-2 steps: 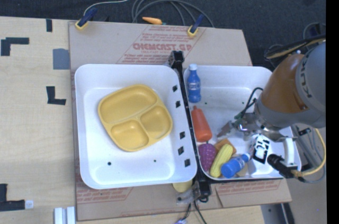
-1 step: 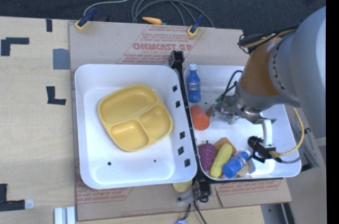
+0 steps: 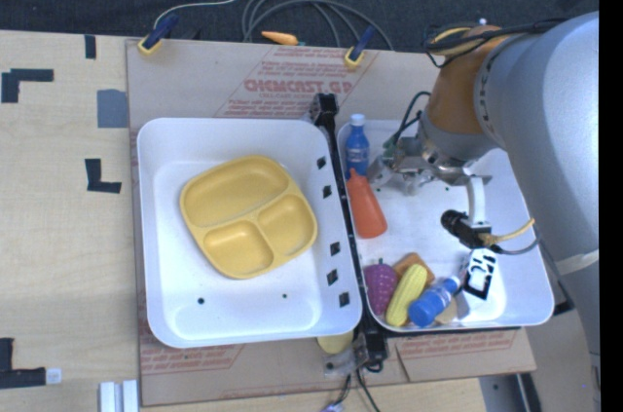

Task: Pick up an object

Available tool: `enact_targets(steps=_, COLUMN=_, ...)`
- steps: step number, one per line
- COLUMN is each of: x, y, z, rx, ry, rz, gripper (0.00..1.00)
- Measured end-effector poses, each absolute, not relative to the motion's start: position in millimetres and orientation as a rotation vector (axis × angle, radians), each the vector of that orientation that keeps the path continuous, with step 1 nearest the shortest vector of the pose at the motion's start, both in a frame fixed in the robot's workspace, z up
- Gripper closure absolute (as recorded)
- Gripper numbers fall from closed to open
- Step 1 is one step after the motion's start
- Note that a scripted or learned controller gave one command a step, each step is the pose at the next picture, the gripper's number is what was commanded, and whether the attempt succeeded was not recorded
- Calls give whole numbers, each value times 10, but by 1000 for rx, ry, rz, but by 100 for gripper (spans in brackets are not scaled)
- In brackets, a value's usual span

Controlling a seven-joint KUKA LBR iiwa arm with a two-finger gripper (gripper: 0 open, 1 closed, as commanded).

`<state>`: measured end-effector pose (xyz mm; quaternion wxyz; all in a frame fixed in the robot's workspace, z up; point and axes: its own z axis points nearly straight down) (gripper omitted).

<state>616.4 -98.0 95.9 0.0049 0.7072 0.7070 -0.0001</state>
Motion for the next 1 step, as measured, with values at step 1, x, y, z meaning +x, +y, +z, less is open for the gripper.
enact_targets(steps=1, x=6614, y=-1075, z=1179, rx=2217, ry=2226, rz=-2, gripper=0)
